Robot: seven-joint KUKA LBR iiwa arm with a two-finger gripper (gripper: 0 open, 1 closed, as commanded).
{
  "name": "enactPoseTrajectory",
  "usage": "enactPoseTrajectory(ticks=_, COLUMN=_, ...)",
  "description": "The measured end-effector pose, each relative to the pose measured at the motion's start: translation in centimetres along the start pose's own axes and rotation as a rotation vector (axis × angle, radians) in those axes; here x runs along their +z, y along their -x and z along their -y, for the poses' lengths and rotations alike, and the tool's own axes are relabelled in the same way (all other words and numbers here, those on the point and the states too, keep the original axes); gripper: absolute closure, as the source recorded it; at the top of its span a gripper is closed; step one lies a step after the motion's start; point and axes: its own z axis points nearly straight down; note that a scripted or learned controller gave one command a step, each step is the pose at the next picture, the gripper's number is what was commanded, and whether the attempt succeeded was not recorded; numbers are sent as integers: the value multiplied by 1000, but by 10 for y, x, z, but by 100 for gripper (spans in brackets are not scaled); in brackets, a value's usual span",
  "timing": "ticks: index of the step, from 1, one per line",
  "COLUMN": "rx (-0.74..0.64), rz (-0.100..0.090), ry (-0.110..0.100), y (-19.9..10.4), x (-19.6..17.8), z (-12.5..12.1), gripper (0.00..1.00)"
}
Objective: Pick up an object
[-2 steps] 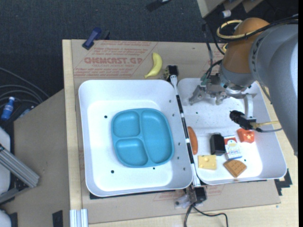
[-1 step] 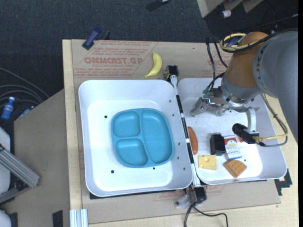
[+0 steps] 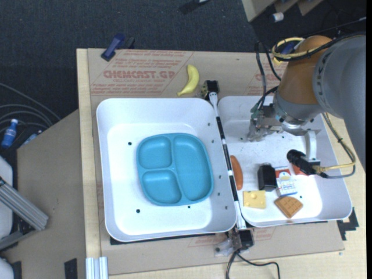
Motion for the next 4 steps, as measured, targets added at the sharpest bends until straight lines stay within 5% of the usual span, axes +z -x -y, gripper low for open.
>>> enactPoseTrajectory(ticks=1, rx=0, rz=0, ry=0, y=0, x=0, z=0, gripper=0)
enactPoseTrajectory(ticks=2, rx=-2, rz=1, ry=2, y=-6, x=10, z=-49, gripper=0)
enactPoseTrajectory(ticks=3, rx=-1, rz=0, ry=-1, y=-3, x=10, z=-11, gripper=0)
enactPoseTrajectory(ticks=4, rx=-2, rz=1, ry=2, y=-6, x=10, z=-49, gripper=0)
